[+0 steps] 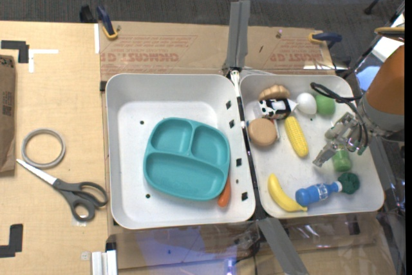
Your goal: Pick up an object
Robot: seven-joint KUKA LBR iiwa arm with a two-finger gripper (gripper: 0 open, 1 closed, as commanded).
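Fingers (324, 155): two metal prongs, spread apart, pointing down-left into the right bin (370, 203); nothing between them.

Gripper (328, 152): centre-right of frame, low over the bin floor, at the end of the grey-and-orange arm (386, 96) entering from the right edge.

Candidate object: green block (341, 160), just right of the fingertips and partly behind the gripper body; whether it touches is not clear. No object is lifted yet.

Other contents, right bin:
- corn (296, 135), left of the gripper, lying lengthwise
- banana (282, 194), lower left of the bin
- blue bottle (317, 193), beside the banana, below the gripper
- dark green piece (348, 182), at the bottle's right end
- brown bun (262, 132), white egg (306, 104), green ball (325, 105) and a black-and-white toy (275, 109), upper part of the bin

Left bin (122, 158): teal tray (187, 159); carrot (223, 193) against its lower right corner.

Bench, left of frame: scissors (71, 190), tape roll (43, 147).

Handling note (judgement): the fingers look offset from the block, so they should shift right to straddle it before closing and lifting. Corn and bottle lie near; a slanted descent could nudge them. A black cable (331, 92) loops over the upper right of the bin, close to the arm.
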